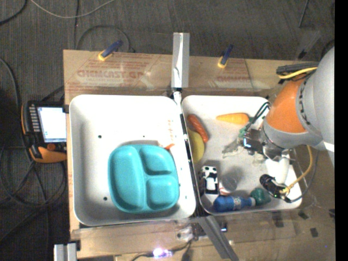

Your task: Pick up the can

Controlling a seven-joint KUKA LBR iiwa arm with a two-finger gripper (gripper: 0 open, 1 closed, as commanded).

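Grey arm (326, 102) w/ orange band, reaching in from view-R, rides highest and closest to the lens, over the R bin (228, 98).

Gripper (242, 144): hangs over mid R bin, just below the carrot (234, 118). How far it is parted cannot be told; no item is seen clamped in it.

Can (230, 182): small grey cylinder on the R bin floor toward the near wall, apart from the gripper. It lies beside the black-&-white toy (209, 179) and just above the blue bottle (232, 203), which lies on its side. A green item (260, 195) sits at the bottle's view-R end.

Other contents: sausage (197, 126) & banana (197, 144) lie along the R bin's view-L wall. L bin (98, 124) holds 1 teal plate (144, 178) w/ 3 compartments.

Surface: the 2 white bins sit side by side on a brown board (109, 72) w/ red lettering. There are 2 blue-&-yellow clamps, 1 at view-L (110, 49) & 1 at view-R (224, 55) of the far edge. A metal bar (180, 58) stands at the seam btw. the bins.

Room: dark grey carpet (163, 10) w/ loose cables. An orange-&-black pendant (46, 129) w/ lit screen lies view-L of the bench.
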